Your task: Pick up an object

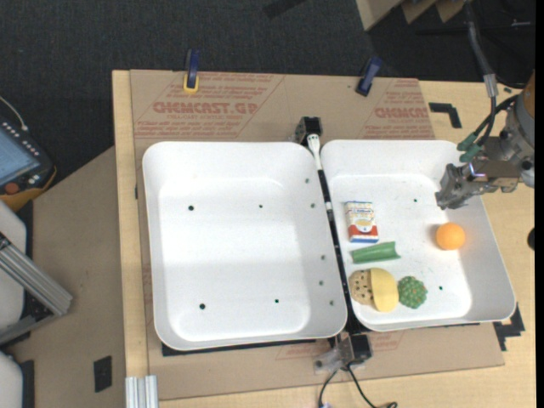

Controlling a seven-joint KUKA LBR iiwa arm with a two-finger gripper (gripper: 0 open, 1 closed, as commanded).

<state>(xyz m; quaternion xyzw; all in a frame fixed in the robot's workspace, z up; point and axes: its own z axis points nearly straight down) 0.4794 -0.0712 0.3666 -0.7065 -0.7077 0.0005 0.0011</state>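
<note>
White right bin [476, 300] w/ orange [450, 236], carton [361, 221] etc. all untouched; gripper [450, 189] above near orange, grip state unclear. Pick not started.

Carton [361, 221], orange [450, 236] in right bin [399, 153].

"CHEMCAST GP" upside down on cardboard sheet [255, 100]

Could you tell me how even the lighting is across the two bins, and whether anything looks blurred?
In the camera view, the left bin carries a soft shadow band across its upper floor; the right bin is evenly lit, the orange ball crisp, while the hand looks slightly soft.
</note>
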